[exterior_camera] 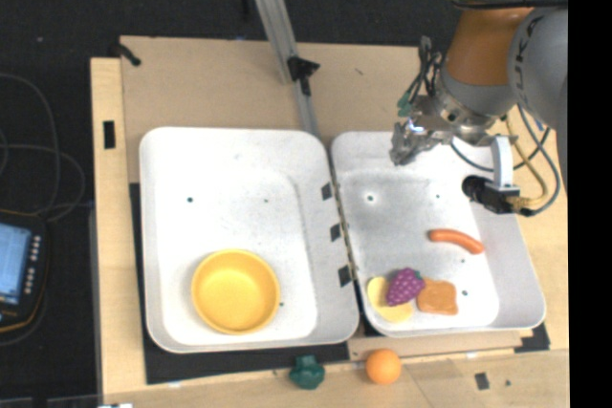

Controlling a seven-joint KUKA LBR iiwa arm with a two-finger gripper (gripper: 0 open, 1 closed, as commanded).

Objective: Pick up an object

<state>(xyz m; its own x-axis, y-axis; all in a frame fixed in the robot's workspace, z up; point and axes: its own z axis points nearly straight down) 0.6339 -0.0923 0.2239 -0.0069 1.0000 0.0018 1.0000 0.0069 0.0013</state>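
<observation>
Sausage [456, 241], grapes [405, 283] and bread [438, 298] lie in the right bin [382, 205], well below the gripper [409, 143], which hangs over the far rim holding nothing, presumably poised before choosing one.

Pincer [409, 148] over right bin's [382, 205] far edge, holding nothing visible; hot dog [456, 241], grapes [405, 283], orange piece [438, 298] near its front, yellow bowl [235, 290] in left bin [229, 177], orange ball [382, 366] on table [210, 81].
</observation>
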